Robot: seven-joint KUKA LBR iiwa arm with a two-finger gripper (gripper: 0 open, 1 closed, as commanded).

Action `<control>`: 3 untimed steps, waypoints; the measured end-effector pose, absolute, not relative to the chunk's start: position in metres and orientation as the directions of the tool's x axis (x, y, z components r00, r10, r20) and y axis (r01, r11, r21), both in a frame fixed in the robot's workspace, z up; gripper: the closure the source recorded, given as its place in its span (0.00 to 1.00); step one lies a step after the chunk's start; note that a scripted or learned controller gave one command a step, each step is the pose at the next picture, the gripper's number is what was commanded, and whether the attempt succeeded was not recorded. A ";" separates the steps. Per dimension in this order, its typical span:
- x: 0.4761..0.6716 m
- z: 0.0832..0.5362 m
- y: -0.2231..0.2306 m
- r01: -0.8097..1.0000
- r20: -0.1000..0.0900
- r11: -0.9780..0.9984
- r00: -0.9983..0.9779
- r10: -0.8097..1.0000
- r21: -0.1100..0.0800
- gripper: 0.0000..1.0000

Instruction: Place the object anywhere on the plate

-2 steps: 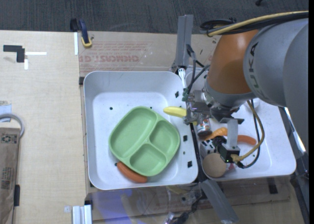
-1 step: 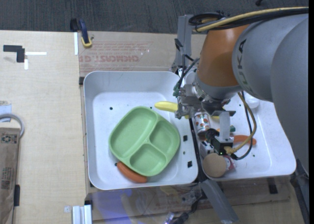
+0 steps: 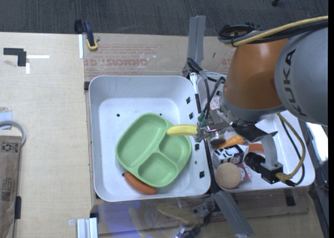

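At the bottom of the frame, an orange sausage-like item (image 3: 140, 183) is seen in the left bin (image 3: 99, 143), partly tucked under the lower edge of the green plate (image 3: 143, 151). To the right of it, in the right bin (image 3: 308, 179), a beige ball (image 3: 228, 175) and an orange carrot-like piece (image 3: 233, 140) are lying below the arm.

In the middle of the frame, the banana (image 3: 181, 130) is found over the right rim of the plate, with its right end at the gripper (image 3: 202, 131). The gripper seems to be closed on this end, although the fingers themselves are small and partly hidden by the wrist.

The step in hand is judged to be the placing. The banana is already above the plate, so the next move calls for a short lowering and then a release. Care is needed, because the banana is near the rim and could roll off toward the bin wall.

Further up, the orange band (image 3: 255, 78) of the arm is seen in the upper right of the frame.
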State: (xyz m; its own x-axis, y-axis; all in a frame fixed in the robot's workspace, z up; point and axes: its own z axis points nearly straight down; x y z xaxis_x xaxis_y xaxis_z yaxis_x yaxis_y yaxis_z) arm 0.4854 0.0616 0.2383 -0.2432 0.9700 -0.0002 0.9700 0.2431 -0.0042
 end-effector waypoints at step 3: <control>0.521 0.190 0.077 0.914 0.000 0.405 -0.405 0.914 -0.005 1.00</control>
State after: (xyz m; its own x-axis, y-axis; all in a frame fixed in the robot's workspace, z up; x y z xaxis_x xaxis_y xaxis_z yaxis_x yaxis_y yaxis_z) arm 0.5206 0.0766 0.1904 -0.4048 0.9144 0.0003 0.9144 0.4048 -0.0046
